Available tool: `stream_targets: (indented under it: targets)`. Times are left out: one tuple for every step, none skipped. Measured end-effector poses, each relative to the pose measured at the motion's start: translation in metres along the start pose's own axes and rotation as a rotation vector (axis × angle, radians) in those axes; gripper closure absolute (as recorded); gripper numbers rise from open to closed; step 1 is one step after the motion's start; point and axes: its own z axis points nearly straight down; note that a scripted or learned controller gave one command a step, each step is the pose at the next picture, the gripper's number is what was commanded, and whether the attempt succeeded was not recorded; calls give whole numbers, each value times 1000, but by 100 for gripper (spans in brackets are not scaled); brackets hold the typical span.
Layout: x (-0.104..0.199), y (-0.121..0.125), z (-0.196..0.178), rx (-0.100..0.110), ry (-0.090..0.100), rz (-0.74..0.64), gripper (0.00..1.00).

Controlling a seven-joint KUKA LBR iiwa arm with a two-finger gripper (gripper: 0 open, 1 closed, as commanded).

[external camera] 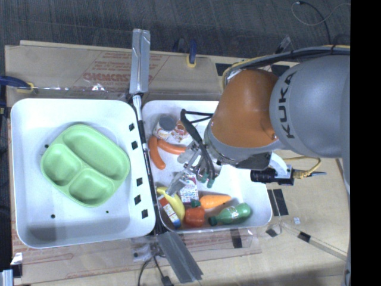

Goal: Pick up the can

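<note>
The can (169, 129) lies in the right bin (257, 190) near its back left corner, a white and orange tin with a grey lid end. My gripper (178, 176) hangs below the grey and orange wrist over the bin's middle, in front of the can and apart from it. Its fingers (186, 158) point down-left and stand open with nothing between them. An orange sausage (158, 151) lies between the can and the gripper.
At the right bin's front lie a small white carton (189, 193), a banana (173, 203), a red fruit (194, 215), a carrot (215, 201) and a green bottle (233, 213). The left bin (30, 219) holds a green divided plate (86, 163).
</note>
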Motion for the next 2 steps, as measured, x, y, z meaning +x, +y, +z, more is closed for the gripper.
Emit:
stream_targets:
  targets:
    - [-21,-61,96,-3,-7,-149,0]
    - [-23,-65,73,0,0,188,0]
